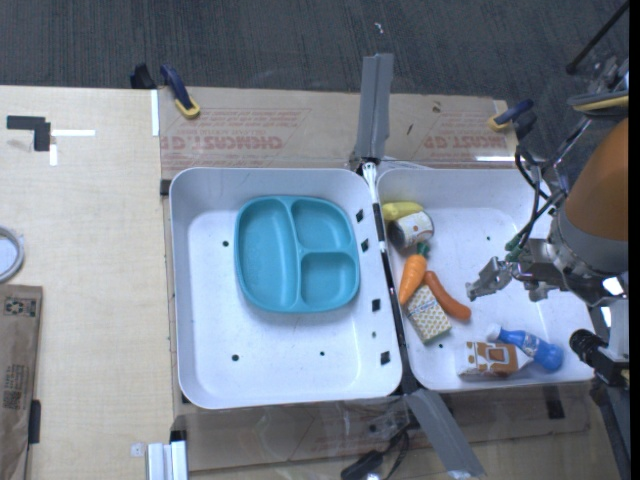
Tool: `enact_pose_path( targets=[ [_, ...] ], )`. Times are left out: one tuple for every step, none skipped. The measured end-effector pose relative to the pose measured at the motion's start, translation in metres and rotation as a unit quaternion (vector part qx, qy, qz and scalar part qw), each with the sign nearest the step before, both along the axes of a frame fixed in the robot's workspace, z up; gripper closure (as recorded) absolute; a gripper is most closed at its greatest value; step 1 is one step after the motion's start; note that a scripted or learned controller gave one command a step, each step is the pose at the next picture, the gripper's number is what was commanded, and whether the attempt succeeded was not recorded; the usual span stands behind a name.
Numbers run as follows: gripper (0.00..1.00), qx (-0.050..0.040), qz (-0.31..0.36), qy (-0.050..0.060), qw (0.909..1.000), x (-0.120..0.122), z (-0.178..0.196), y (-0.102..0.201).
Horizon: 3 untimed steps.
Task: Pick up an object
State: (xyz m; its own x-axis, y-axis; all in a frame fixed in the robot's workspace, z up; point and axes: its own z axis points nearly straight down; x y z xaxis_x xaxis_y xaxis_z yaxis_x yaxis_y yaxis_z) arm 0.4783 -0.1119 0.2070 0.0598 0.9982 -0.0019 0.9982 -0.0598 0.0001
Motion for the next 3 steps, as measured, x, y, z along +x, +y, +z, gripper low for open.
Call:
enact_pose_path(
  targets=[
    [0.00,0.0013,0.130,0.002,0.9915,0.0244,-0.0995,0.0060],
    [1.00,0.0012,0.129,0.003,0.9916,0.0242,-0.0910,0.0053],
    [0.00,0.0011,0.129,0.003,0.9917,0.0242,-0.0911,0.0053]
  ],
)
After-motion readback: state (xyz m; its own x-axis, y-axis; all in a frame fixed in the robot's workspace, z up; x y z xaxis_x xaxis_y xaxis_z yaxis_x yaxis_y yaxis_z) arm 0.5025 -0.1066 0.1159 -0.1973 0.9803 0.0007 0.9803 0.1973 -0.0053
